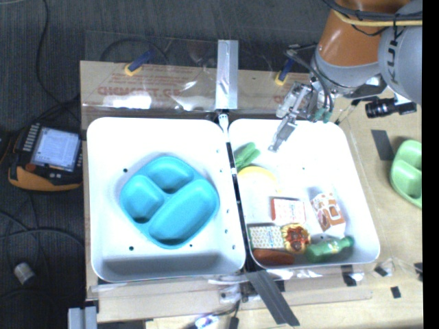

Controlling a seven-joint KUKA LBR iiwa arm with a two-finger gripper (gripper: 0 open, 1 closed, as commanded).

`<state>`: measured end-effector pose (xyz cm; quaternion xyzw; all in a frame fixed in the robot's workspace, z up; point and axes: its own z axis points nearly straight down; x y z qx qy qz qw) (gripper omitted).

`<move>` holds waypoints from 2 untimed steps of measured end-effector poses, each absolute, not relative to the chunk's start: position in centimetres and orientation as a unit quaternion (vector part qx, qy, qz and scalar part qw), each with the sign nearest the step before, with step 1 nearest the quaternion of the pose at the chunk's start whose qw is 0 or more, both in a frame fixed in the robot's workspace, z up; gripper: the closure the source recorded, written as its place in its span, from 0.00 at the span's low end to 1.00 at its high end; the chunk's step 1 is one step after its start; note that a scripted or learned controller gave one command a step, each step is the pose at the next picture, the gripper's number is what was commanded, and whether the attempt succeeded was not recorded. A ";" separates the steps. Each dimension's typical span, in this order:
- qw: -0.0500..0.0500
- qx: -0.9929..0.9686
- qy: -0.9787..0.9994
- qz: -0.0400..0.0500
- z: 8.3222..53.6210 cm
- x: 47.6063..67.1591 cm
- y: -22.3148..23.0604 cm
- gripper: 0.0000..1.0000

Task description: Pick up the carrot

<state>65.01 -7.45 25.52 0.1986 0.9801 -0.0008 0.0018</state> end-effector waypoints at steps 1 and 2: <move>0.000 0.142 0.990 0.000 18.4 60.5 -6.0 0.00; 0.000 0.103 0.995 0.001 18.4 59.6 1.8 0.00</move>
